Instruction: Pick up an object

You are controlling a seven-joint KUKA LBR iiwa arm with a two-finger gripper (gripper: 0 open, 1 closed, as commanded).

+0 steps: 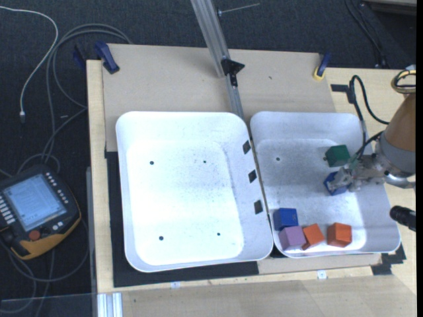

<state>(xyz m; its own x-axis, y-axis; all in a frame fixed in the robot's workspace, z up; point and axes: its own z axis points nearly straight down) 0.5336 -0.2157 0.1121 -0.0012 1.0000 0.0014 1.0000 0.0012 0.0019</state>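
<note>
1. Camera view looks down at a slant on a desk (198, 78) bearing two shallow white bins side by side: the left bin (132, 131) and the right bin (291, 127).
2. The arm (402, 140) reaches in from the right, grey with an orange band above the wrist, and its end effector (338, 179) sits low over the middle of the right bin.
3. A small blue object (334, 185) lies right at the tip of the end effector; whether the fingers are closed on it or merely beside it cannot be told, as that spot is small and blurred.
4. A green block (338, 154) sits just above the end effector in the picture, near it but apart from the blue object.
5. Along the near edge of the right bin stand four more blocks: a blue cube (285, 217), with a purple block (291, 237) just below it, then an orange block (312, 235) beside that, and a red-orange cube (340, 234) furthest right.
6. The purple and orange blocks look to be touching; the red-orange cube stands slightly apart.
7. A slanted metal rail (210, 32) runs down from the top to the gap between the bins.
8. Blue clamps (106, 57) grip the desk's far edge.
9. A handheld control pendant (33, 207) with a lit screen lies on the floor to the left, with cables (39, 65) nearby.
</note>
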